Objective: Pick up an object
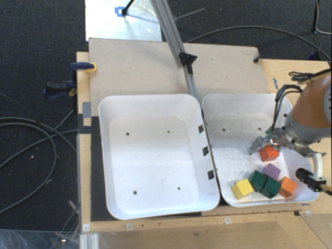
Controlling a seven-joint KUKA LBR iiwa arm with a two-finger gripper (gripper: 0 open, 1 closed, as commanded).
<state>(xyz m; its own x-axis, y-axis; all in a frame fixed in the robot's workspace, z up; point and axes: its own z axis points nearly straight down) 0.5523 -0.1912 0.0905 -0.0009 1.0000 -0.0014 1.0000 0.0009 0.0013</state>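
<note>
Several small blocks lie in the right bin, near its front right corner. A red-orange block lies farthest back among them. In front of it are a purple block, two dark green blocks, a yellow block and an orange block. My gripper hangs low in the right bin, directly over and touching the red-orange block, whose back edge it hides. The arm's orange band rises above it at the right edge.
The left bin stands beside the right one, their walls meeting in the middle. A slanted metal pole crosses the back board. Blue and yellow clamps sit at the bench's left edge. Cables lie on the dark floor.
</note>
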